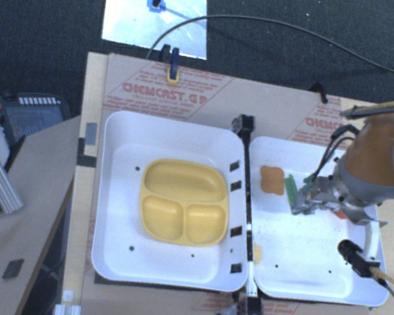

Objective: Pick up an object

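Observation:
In the right bin (304, 277) an orange flat piece (272, 180) lies near the far left corner. A green strip (291, 190) lies just to its right. My gripper (302, 206) is low over the bin, right beside the green strip's near end; whether it touches the strip is unclear. A small red thing (339, 215) peeks out from under the wrist on the right. A pale yellow bit (257, 254) rests against the bin's left wall.
The left bin (114, 200) holds a yellow divided plate (183, 201). A black divider with clips (243, 203) runs between the bins. The arm's grey and orange body (386, 154) hangs over the right bin's far right part.

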`<action>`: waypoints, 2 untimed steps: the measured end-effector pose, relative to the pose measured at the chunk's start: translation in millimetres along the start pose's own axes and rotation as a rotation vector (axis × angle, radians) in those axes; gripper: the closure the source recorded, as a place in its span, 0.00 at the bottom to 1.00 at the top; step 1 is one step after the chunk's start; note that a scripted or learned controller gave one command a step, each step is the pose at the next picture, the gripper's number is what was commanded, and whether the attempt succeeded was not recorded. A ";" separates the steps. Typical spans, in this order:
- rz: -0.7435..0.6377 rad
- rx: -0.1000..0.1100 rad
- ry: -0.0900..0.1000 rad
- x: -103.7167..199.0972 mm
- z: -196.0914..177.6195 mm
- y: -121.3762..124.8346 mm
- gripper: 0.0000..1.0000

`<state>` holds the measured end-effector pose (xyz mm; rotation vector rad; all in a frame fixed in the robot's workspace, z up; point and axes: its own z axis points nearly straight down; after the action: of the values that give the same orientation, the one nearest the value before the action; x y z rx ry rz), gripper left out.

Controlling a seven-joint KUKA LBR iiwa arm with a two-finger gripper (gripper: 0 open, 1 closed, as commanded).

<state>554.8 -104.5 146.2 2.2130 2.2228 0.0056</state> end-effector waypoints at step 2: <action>-0.001 -0.002 0.000 8.4 -111.2 0.0 1.00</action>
<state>554.1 -96.1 257.4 2.2112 2.2223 0.0074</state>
